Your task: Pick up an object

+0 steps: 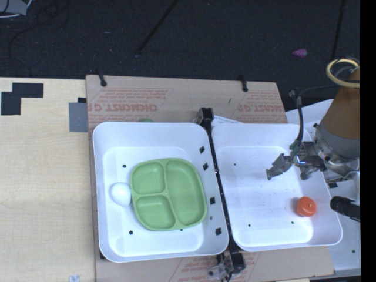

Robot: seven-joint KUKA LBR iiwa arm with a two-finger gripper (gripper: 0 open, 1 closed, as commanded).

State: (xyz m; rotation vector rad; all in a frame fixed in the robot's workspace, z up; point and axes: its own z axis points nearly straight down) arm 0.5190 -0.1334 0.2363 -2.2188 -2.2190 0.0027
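My claw [281,168] hovers over the right bin [258,231], fingers seemingly apart with nothing between them, though the view is murky. The small orange ball [305,206] lies nearer, right of it, apart, so I'd reposition before descending.

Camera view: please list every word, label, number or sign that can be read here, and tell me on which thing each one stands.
Brown cardboard sheet under the two white bins, far edge: two red printed marks, upside down and mirrored from here, too blurred to spell reliably.
Same cardboard, near edge: more red print, partly covered, not readable.
Green three-compartment plate, white egg-shaped object, orange round object: no text visible.
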